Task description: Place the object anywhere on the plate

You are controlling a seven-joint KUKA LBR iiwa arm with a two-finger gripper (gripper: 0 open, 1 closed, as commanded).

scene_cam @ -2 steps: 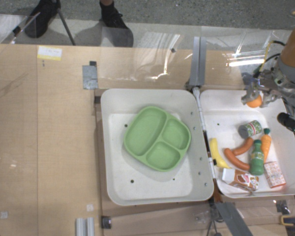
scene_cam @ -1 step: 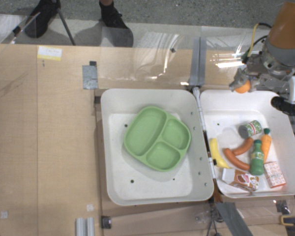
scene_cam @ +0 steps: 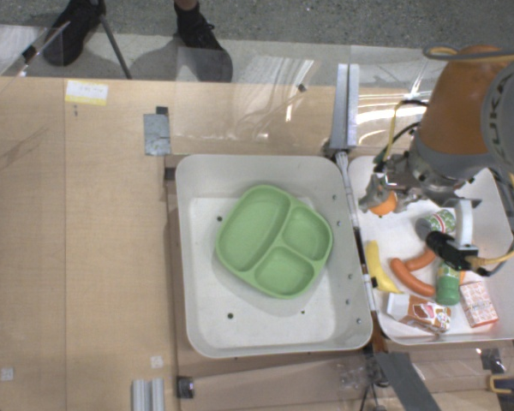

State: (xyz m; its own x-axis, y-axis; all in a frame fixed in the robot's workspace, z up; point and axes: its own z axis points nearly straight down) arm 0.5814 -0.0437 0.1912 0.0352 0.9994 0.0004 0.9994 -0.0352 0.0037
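Observation:
A light green plate with three compartments lies in the left white bin, with nothing on it. My gripper hangs over the upper left part of the right bin, below the grey and orange wrist. An orange toy piece sits right under the gripper, touching or very close to it. The wrist hides the gripper's tip, and I cannot make out anything held in it.
The right bin also holds a yellow banana, a red sausage, a green bottle, a striped can and small cartons. A raised divider separates the bins. A yellow cable loops off the arm.

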